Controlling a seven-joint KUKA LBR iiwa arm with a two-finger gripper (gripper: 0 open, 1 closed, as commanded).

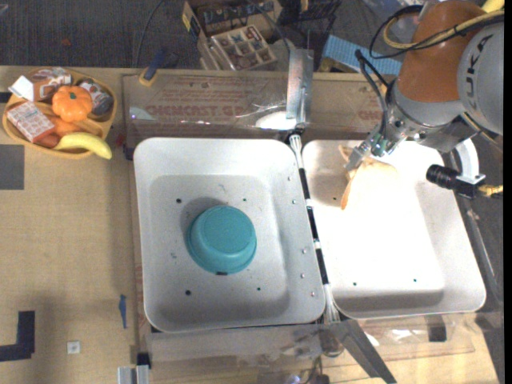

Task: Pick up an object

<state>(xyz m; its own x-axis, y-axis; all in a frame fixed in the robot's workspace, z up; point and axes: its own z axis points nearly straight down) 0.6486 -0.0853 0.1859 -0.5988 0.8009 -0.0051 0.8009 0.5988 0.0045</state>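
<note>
Now | two-finger gripper (376,148) is seen at 12 o'clock of right white bin (400,286), closed on thin orange wedge-shaped piece (358,181) | piece hangs tilted below | a slow, straight lift is advised; slippage is likely.

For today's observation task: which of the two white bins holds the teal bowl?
The left bin; the teal bowl sits upside down in its middle.

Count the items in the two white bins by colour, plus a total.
Teal: 1, the round teal plastic bowl, upside down in the left white bin.
Tan/orange: 1, a flat pale tan-orange piece at the gripper in the right white bin; overexposed, so its kind is unclear.
Total: 2
</note>
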